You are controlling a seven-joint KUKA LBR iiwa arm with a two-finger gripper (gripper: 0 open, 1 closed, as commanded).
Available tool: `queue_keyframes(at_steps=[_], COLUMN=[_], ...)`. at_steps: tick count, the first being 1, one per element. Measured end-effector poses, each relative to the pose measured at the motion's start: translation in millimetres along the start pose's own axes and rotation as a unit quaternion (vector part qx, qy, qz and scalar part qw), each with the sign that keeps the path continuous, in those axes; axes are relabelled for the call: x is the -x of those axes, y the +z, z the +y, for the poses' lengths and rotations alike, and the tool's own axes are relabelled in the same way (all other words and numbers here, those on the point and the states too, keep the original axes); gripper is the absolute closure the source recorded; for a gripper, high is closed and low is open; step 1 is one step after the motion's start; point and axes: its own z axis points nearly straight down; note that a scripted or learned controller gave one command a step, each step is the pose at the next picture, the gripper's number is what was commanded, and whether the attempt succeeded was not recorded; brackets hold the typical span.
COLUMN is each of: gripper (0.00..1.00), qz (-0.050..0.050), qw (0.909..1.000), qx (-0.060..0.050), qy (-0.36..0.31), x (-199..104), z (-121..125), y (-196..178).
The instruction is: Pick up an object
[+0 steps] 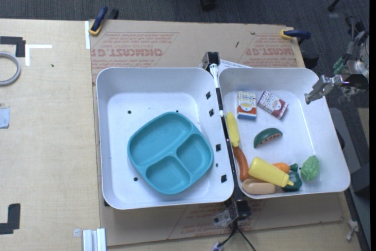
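From my seat, the tool (317, 91) sits at the right edge of the frame, just outside the upper right rim of the right-hand shallow white bin (329, 126). It holds nothing, and at this size I cannot tell whether it is spread or shut.

Everything I could pick lies in that right bin. Two small printed food boxes, one red and blue (247, 105) and one red and white (272, 104), lie side by side near the top centre. Below them is a green and red toy watermelon slice (268, 137). A yellow toy banana (232, 129) and an orange-red toy sausage (239, 163) run along the left wall. At the bottom a yellow plastic squeeze bottle (269, 172) lies touching a tan toy bread roll (258, 187), with a green leafy toy vegetable (311, 167) near the lower right corner. The left bin (117, 91) carries only a teal divided plastic tray (170, 153).

I judge the approach has not begun. To do it well I would choose the watermelon slice: it lies apart from its neighbours and from the walls. I would bring the tool straight above it, line the closing direction across its narrow width, then descend vertically. The bottom cluster is crowded, and things against the wall leave little room.
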Motion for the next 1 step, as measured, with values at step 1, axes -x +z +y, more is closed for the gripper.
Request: queue_keyframes(at_steps=[1], gripper=[0.0], qz=[0.0], qw=[0.9986], qx=[0.0], qy=[-0.053], x=[-59.1], z=[-11.1], y=[89.0])
